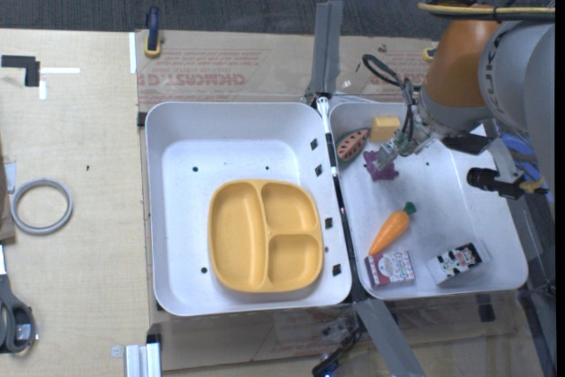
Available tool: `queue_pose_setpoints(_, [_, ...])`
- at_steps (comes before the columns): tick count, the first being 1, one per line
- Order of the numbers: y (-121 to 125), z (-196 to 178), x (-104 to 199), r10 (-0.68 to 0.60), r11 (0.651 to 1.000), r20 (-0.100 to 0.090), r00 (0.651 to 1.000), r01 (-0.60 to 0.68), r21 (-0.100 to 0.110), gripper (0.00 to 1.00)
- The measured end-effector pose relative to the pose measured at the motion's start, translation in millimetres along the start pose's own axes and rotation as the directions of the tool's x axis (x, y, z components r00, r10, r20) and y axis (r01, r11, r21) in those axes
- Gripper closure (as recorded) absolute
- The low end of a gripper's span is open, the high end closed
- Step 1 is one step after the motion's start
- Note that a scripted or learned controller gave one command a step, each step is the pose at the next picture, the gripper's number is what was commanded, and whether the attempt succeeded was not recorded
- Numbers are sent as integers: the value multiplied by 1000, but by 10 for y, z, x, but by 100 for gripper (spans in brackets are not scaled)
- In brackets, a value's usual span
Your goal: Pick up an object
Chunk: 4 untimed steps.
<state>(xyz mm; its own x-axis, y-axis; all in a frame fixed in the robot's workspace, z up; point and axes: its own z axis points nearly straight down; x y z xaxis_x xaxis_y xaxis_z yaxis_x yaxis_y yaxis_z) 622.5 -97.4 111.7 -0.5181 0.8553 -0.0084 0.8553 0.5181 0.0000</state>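
Note:
The right bin (494,274) holds several small objects. A purple grape-like toy (380,163) lies near its back left, with a yellow block (385,128) and a brown-red oval piece (353,143) just behind it. My gripper (407,142) hangs low over the bin's back part, right beside the purple toy's right side and in front of the yellow block. An orange toy carrot (391,229) lies mid-bin. A pink carton (391,268) and a black-and-white carton (457,261) rest near the front wall.
The left bin (177,190) holds a yellow divided plate (265,235). The arm's orange band (459,66) and grey body loom over the right bin's back right corner. A tape ring (40,206) and scissors (16,322) lie on the bench at far left.

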Motion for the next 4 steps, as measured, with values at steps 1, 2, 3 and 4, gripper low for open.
queue_pose_setpoints(1, [0, 1, 1, 0, 1000, 0, 1000, 0, 0, 0])
queue_pose_setpoints(2, [267, 193, -268, 206, 979, -5, 979, -206, 1, 0])
queue_pose_setpoints(3, [6, 193, -99, -93, 996, -7, 996, 93, -1, 0])
queue_pose_setpoints(4, [12, 90, -110, -94, 996, -3, 996, 94, -3, 100])
